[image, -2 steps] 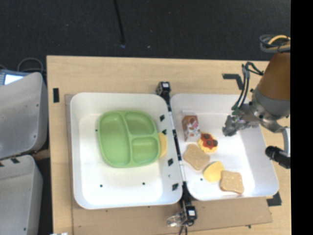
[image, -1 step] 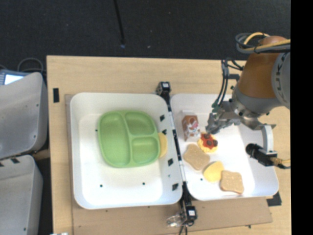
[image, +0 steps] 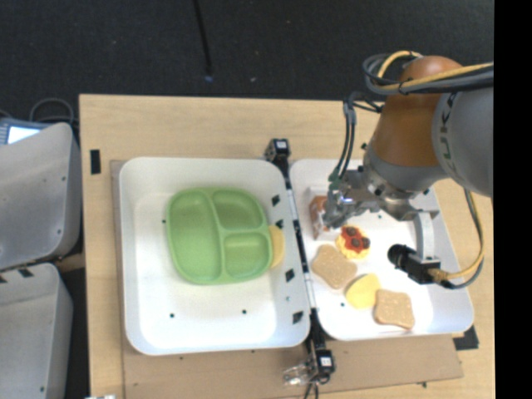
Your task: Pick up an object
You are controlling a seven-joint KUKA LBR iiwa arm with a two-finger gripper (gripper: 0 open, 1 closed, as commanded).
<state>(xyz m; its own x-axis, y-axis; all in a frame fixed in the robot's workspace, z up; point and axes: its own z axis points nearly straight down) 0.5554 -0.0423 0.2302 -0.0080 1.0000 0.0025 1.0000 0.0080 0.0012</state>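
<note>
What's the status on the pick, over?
Gripper low over right bin, beside reddish food piece; grasp not confirmed. Toast slices, yellow pieces untouched. Green tray in left bin. Nothing blocking.

Light wooden bench top [image: 208,123] carries two shallow white plastic bins side by side, touching along the middle. Left bin [image: 150,322] sits toward the bench's left half, right bin [image: 440,306] reaches its right edge. Small black clips [image: 96,161] lie on the wood near the left bin.

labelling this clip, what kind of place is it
Likely a robot lab bench set up for picking trials: two white bins on a wooden bench, toy food such as a bread slice, and a green divided tray.
</note>
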